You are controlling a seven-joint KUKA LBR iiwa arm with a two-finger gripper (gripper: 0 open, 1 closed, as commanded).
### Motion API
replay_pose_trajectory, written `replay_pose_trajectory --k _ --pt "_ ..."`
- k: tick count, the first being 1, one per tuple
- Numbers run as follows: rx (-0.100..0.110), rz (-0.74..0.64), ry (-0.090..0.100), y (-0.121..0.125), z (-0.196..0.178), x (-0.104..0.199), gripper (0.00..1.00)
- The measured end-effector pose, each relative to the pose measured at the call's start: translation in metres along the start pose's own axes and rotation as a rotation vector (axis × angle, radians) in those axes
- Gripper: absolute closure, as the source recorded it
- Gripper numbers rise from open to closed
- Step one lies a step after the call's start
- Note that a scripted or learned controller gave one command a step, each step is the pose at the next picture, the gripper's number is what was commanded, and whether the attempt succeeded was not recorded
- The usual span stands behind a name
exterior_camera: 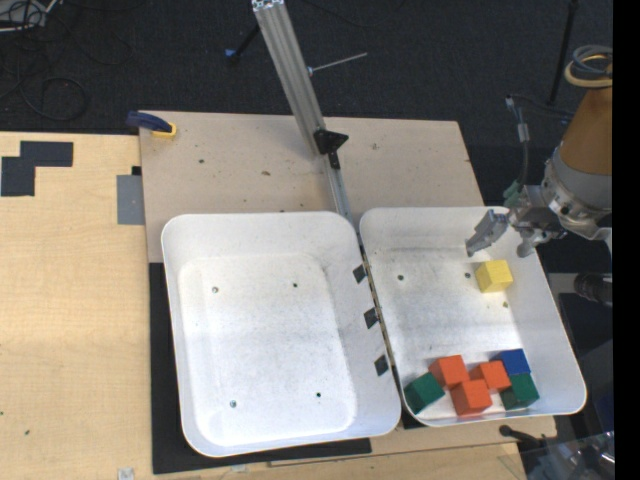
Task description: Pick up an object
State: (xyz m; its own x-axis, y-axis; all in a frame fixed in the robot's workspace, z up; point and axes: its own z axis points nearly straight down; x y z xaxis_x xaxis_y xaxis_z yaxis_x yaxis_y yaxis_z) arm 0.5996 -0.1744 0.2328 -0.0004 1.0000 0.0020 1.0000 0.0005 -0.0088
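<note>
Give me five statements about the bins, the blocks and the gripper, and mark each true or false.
1. The yellow block lies in the right bin. True.
2. The yellow block sits among the other blocks. False: it lies apart, nearer the far end.
3. The left bin holds the blue block. False: it is in the right bin.
4. The gripper is over the right bin, near the yellow block. True.
5. The gripper holds an orange block. False: the orange blocks lie in the bin's near corner.

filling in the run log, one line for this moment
tool: over right bin, above yellow block | holding: nothing seen | block cluster: near corner
</note>
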Motion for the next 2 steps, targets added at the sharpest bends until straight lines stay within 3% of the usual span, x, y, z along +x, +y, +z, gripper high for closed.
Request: replay_pose_trajectory --k 2 --pt "0.001 0.001 0.001 0.003 0.105 0.01 0.0"
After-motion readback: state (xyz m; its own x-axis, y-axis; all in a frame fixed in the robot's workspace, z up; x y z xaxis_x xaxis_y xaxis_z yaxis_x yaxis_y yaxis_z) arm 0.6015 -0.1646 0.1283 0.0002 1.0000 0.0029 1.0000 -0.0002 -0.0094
